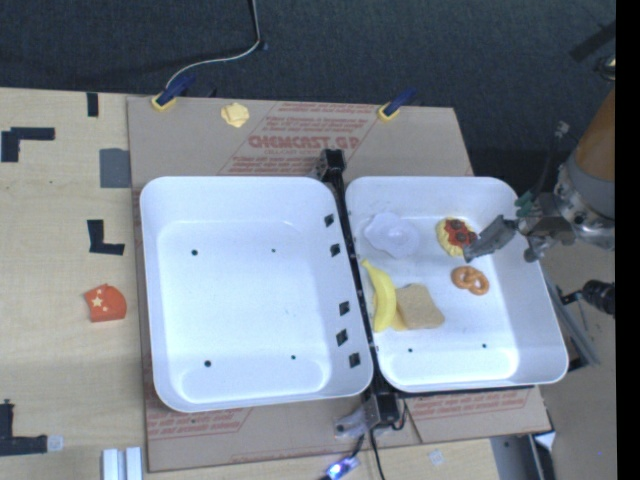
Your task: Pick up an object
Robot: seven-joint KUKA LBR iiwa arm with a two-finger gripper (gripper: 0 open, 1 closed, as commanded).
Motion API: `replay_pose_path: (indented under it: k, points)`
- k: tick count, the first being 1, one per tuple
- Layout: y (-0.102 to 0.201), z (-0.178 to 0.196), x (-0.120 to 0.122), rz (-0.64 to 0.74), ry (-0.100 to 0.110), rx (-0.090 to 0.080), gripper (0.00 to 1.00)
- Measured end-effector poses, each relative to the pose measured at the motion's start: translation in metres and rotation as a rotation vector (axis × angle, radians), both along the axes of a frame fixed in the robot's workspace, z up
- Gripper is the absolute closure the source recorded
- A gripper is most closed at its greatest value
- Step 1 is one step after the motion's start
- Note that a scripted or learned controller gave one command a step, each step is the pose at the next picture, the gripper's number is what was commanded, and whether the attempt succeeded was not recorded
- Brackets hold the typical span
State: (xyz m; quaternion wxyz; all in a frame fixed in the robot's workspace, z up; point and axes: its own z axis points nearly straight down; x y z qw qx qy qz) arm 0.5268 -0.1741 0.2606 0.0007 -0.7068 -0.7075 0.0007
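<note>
I see two white bins side by side at frame centre. In the right bin (pixel 520 363), lowest lies a tan bread slice (pixel 420 308) touching a banana (pixel 381 296) on its left. Above them sit a pretzel (pixel 470 280), a clear cup (pixel 391 236) and a small pizza (pixel 456 235). The gripper (pixel 484 242) hangs just right of the pizza, above the pretzel; I cannot tell how its jaws stand. The left bin (pixel 160 208) shows bare floor.

The cardboard sheet (pixel 300 140) under the bins bears red lettering, partly legible as "CHEMGRAT".
</note>
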Motion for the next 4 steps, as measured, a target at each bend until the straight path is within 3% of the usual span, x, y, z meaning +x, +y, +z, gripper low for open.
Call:
replay_pose_path:
  k: [1, 2, 3, 4]
  points:
    - [-0.005, -0.094, 0.045, 0.002, 0.005, 0.001, 0.00]
    - [-0.052, -0.178, 0.071, -0.001, -0.001, -0.002, 0.00]
    - [-0.050, -0.163, 0.072, 0.001, -0.002, -0.002, 1.00]
    - [-0.035, -0.172, -0.049, -0.006, 0.009, 0.004, 1.00]
